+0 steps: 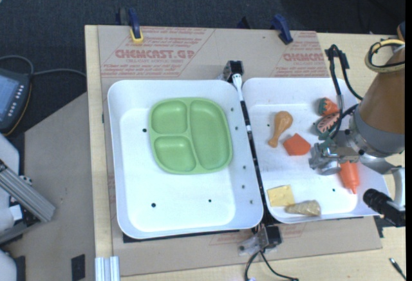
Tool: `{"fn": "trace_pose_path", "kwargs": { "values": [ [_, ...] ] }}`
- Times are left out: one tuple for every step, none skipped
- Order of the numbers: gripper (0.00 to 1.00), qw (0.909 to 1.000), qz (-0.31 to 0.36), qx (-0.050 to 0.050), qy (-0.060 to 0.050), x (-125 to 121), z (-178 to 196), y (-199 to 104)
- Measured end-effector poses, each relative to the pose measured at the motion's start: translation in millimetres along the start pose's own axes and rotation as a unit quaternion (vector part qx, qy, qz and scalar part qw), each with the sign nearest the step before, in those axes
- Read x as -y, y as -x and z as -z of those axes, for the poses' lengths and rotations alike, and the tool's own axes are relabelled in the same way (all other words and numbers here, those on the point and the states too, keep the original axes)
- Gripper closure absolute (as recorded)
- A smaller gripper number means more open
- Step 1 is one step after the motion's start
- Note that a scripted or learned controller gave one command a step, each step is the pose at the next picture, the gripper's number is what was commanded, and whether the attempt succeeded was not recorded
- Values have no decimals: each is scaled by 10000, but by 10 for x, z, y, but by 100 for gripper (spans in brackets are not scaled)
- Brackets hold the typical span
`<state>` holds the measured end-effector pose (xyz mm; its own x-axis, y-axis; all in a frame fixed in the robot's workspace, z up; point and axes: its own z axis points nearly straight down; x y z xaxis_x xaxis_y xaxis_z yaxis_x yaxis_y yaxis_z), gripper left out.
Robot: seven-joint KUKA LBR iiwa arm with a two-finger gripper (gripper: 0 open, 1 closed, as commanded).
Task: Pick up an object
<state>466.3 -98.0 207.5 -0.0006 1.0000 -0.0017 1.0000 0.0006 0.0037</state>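
Observation:
The right bin [257,89] holds several toy foods. A tan drumstick [279,125] lies near its middle, with a red-orange wedge [297,144] just to its right. An orange carrot [349,176] lies by the bin's right side. A yellow cheese slice [280,196] and a beige pastry [304,209] rest near the front wall. A red and green piece [326,106] and an orange striped piece [327,124] sit toward the back right. My gripper [326,161] hangs low over the bin floor between the wedge and the carrot, with nothing seen in it.
The left bin [122,164] carries a green divided plate [190,135]. The grey arm with its orange band [386,102] covers the right bin's far right side. A black cable [339,77] loops above it. Blue clamps [134,23] pin the cardboard at the back.

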Motion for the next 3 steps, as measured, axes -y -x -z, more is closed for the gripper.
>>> {"fn": "trace_pose_path", "kwargs": {
  "values": [
    [100, 10000, 2, 1, 5, -11, 183, 1],
    [100, 10000, 23, -5, 5, -394, 269, -422],
    [100, 10000, 23, -9, 0, -626, 298, -866]
  ]
}}
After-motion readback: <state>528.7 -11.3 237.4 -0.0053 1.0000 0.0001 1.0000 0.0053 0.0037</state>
